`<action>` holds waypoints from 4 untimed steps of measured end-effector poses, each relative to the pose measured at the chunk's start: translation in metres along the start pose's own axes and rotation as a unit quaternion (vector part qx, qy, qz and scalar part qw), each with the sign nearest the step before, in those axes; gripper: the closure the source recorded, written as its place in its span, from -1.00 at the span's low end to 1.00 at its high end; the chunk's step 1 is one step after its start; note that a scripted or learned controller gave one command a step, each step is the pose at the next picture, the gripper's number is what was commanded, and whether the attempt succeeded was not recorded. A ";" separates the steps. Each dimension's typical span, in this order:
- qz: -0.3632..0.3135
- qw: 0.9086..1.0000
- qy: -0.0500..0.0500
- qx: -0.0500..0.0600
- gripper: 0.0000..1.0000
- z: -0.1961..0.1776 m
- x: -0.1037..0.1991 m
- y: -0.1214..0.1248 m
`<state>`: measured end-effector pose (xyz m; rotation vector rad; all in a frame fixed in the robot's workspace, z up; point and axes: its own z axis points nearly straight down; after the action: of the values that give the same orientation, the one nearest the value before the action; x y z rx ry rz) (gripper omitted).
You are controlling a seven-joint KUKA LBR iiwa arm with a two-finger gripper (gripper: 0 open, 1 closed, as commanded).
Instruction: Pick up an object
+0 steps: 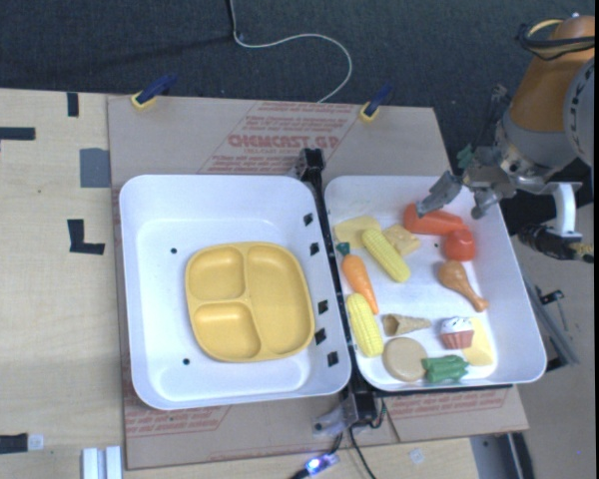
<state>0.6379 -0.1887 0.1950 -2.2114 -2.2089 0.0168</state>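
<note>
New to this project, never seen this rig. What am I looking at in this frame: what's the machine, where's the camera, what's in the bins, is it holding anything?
One camera looks down at a slant on a bench. The grey arm with the orange band enters from the right; it is a robot arm, and its two-finger gripper hangs over the top edge of the right bin.

The left bin holds a yellow divided plate. The right bin holds toy food: two corn cobs, a carrot, a red pepper-like piece, a drumstick, an ice cream cone, a cupcake, a tan round cookie-like piece and a green piece.

Nothing shows between the gripper's fingers; it sits just above the red piece.
</note>
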 end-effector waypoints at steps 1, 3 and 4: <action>-0.002 1.000 -0.001 -0.006 -1.00 -0.008 0.000 0.002; -0.002 1.000 0.000 -0.009 -1.00 0.114 -0.001 0.005; -0.003 1.000 -0.001 -0.012 1.00 0.101 -0.001 0.008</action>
<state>0.6437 -0.1889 0.0936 -2.2163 -2.2291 -0.0076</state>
